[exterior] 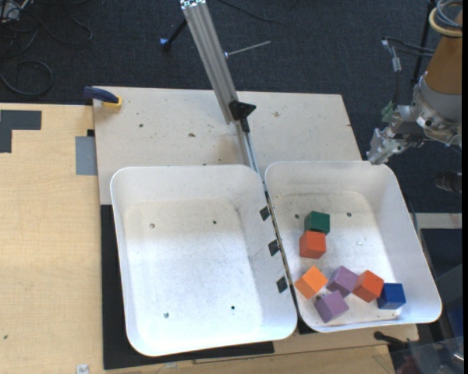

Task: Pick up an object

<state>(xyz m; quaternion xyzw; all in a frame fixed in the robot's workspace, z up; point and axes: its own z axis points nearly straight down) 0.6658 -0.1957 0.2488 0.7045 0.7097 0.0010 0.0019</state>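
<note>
Two bins sit side by side on the bench (179, 127). The right bin (409, 224) holds a cluster of blocks (339, 275) toward its front; the end effector (381, 148) hangs behind its far right corner.

Robotics lab: bench (31, 232), twin white bins (132, 209) (cables (19, 72) on dark floor).
</note>
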